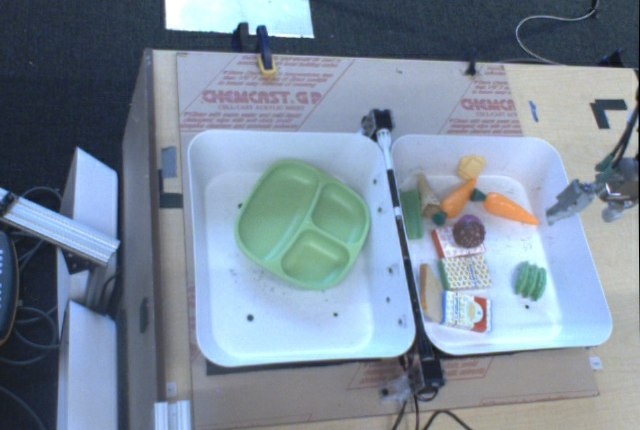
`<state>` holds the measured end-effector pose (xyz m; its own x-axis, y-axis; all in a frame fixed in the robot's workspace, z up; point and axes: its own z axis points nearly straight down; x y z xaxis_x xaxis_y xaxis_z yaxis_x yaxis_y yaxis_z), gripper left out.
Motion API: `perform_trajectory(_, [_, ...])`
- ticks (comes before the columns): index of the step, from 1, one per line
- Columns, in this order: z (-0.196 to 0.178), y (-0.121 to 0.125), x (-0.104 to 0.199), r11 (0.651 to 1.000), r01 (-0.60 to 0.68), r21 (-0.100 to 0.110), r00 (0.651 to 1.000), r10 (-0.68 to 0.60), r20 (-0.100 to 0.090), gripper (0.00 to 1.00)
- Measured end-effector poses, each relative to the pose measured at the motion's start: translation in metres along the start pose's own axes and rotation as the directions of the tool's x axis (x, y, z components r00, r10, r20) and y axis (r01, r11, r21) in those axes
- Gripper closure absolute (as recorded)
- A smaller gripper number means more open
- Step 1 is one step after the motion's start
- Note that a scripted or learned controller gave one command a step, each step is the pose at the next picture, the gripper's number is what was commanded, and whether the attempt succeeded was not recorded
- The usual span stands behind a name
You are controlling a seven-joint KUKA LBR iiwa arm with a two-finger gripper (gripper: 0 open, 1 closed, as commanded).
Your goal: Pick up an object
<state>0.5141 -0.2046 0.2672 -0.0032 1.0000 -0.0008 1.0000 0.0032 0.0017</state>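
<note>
Grey metal claw [572, 201] at right rim of right shallow white bin [585, 268], fingers apart, gripping nothing. Orange plastic carrot [511, 208] nearest, lying on bin floor. Nothing lifted; reach, grasp and lift remain, I judge.

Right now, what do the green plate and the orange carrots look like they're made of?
The green plate looks like smooth moulded plastic: one even pale green colour, rounded edges, three pressed-in sections, a dull sheen. The two orange carrots in the right bin are probably toy plastic too: flat bright colour and simple shapes. They are small and blurry, so I can't be sure.
</note>
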Motion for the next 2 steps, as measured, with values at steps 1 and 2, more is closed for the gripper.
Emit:
perform_trajectory(1, [0.119,0.019,0.038,1.000,0.000,0.003,1.000,0.000,-0.001,0.00])
perform_trajectory(2, [0.179,0.061,0.083,1.000,0.000,-0.005,1.000,0.000,0.000,0.00])
